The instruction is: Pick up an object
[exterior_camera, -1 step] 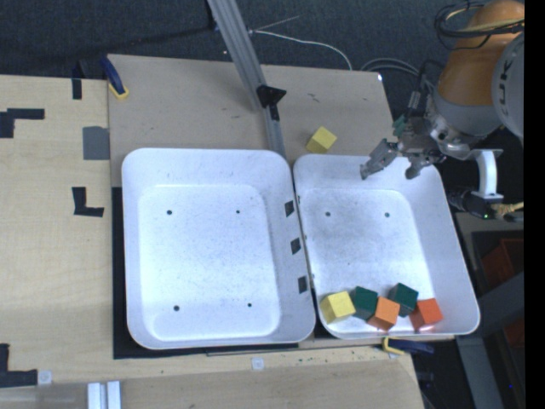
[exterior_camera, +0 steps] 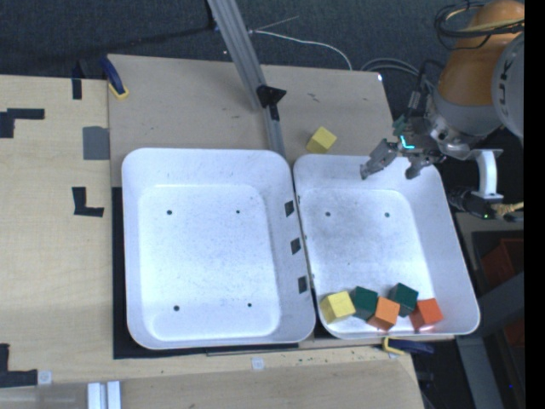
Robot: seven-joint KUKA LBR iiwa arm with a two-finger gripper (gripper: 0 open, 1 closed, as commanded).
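camera view, read from the left: the bench (exterior_camera: 51, 228) shows pale wood marked with short black tape pieces and a grey patch, and a blue-and-yellow clamp (exterior_camera: 114, 78) sits at the far left corner of the brown board under the bins. next comes the left bin (exterior_camera: 140, 228), shallow and white, its floor speckled and dotted with four small dark spots. a grey metal pole (exterior_camera: 243, 54) slants down from the top of the frame and ends at the bins' far edge, with a black clip partway along it. just past the far rim of the right bin, on the brown board, lies a lone yellow cube (exterior_camera: 322, 139), outside both bins. the right bin (exterior_camera: 451, 237) touches the left one along their shared side, where three small dark tabs sit. in its near corner a cluster of blocks is bunched together: a yellow block (exterior_camera: 338, 304) at the left, a dark green block (exterior_camera: 364, 299) beside it, an orange block (exterior_camera: 386, 312) touching that, a second green block (exterior_camera: 404, 296) just behind, and a red-orange block (exterior_camera: 427, 313) at the right end against the bin wall. over the far right corner of the right bin hangs the gripper (exterior_camera: 394, 165), its two fingers spread apart with nothing between them, well apart from the cluster. behind it the arm (exterior_camera: 477, 66) rises grey and orange at the frame's right, with cables looping near it.
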